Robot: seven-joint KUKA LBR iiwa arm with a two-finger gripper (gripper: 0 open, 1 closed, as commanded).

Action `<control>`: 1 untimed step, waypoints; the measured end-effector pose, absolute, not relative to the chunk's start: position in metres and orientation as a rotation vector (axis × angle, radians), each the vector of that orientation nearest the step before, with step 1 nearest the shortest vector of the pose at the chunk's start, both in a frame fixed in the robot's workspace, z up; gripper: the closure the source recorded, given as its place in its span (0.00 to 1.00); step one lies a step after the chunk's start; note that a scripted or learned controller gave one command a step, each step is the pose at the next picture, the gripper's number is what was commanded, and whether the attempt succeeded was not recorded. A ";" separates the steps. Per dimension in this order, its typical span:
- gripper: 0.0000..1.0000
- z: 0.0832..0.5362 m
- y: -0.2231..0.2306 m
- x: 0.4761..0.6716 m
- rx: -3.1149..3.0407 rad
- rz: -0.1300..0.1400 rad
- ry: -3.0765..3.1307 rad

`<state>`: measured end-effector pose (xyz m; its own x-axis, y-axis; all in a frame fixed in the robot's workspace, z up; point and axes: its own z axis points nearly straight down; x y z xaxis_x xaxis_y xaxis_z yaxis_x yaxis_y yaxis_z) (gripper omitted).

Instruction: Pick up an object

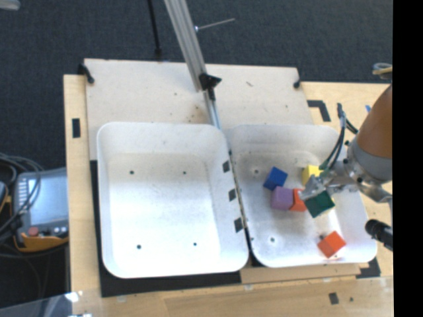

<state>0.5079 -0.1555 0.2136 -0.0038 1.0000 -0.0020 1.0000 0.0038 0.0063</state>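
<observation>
Gripper (316, 193) over right bin (284, 256), finger state impossible to tell, with green block (320, 205) just below its tip, touching orange block (299, 202) beside purple block (283, 198).

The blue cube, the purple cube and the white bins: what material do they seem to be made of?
Blue cube and purple cube: probably painted wood or foam, since the faces are flat, matte and evenly coloured. Right bin and left bin: likely moulded plastic, with smooth rounded corners, a dull scuffed white finish and dark specks.
</observation>
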 end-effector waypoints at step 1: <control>1.00 0.260 -0.157 0.510 2.212 0.005 2.222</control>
<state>0.5098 -0.1565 0.2599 -0.0047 1.0000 -0.0019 1.0000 0.0047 0.0069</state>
